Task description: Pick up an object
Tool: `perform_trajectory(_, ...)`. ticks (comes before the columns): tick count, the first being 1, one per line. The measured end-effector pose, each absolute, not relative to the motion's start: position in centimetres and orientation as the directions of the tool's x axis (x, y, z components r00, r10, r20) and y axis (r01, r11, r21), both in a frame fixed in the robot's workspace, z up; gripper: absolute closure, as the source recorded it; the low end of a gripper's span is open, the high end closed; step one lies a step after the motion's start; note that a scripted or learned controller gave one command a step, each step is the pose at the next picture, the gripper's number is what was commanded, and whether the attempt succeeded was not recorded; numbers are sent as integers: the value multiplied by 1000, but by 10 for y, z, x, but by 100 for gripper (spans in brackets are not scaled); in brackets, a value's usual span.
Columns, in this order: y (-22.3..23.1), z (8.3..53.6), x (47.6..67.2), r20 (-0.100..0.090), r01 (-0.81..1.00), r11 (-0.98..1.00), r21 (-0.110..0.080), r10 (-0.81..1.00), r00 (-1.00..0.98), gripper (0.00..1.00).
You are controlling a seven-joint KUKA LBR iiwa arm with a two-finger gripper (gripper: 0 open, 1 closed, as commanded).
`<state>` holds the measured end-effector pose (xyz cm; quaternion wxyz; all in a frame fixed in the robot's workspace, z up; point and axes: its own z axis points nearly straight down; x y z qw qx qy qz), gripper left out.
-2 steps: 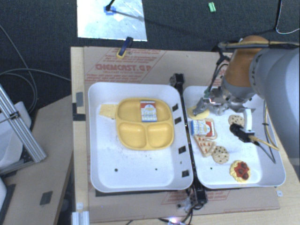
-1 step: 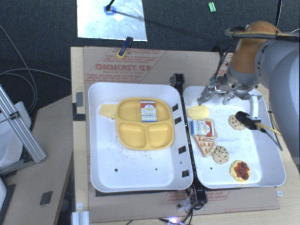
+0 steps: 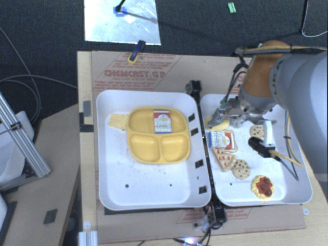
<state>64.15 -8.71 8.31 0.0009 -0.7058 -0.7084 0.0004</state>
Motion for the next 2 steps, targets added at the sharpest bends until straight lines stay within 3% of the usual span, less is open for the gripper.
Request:
perform_trajectory(1, -87, 86, 670, 0, 1000, 5, 5, 1000, -5, 0)
perform_trajectory(2, -85, 85, 640, 0, 1000, 0, 0, 1000, 0, 0)
